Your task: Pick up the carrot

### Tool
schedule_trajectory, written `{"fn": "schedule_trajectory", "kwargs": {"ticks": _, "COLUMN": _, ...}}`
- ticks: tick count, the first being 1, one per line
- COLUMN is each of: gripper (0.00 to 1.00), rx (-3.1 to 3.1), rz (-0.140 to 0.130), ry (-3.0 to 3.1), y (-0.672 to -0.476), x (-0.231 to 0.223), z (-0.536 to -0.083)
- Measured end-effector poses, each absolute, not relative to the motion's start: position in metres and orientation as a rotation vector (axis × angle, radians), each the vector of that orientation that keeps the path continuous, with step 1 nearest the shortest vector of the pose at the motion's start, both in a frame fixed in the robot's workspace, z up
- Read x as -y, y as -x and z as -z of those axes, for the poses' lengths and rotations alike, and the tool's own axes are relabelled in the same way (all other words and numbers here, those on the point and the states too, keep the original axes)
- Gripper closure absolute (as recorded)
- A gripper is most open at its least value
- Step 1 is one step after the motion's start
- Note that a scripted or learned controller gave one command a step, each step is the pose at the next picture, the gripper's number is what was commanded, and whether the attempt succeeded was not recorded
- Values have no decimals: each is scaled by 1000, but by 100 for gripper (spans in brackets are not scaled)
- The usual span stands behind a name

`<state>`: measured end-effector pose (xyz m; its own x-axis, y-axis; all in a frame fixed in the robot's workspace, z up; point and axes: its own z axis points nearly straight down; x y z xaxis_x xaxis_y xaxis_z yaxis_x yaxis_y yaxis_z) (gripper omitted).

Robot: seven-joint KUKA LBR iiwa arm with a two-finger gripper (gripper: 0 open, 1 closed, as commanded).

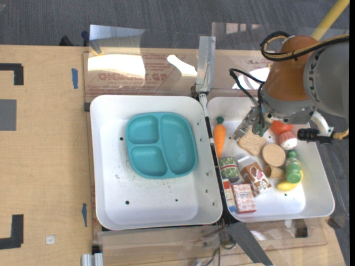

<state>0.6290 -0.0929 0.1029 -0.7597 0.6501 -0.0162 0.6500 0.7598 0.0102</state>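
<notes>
Approach step here: the gripper (250,124) hangs over the right bin (319,195), and whether it is open or closed I cannot tell. The carrot (219,139) lies unheld along the bin's left wall, just left of the gripper. Next move, I'd judge: shift left, descend, straddle it lengthwise

teal divided plate (162,144) in left bin (105,204), toy groceries (244,197) in right bin (316,201)
</notes>
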Motion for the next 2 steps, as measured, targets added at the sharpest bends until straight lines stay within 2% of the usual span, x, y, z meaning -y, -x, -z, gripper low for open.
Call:
{"fn": "schedule_trajectory", "kwargs": {"ticks": 1, "gripper": 100, "rx": -2820, "rz": -12, "ry": -1358, "y": -610, "x": 24, "z": -225}}
{"fn": "schedule_trajectory", "kwargs": {"ticks": 2, "gripper": 100, "rx": -2910, "rz": -3, "ry": -1187, "y": -554, "x": -40, "z": -209}}
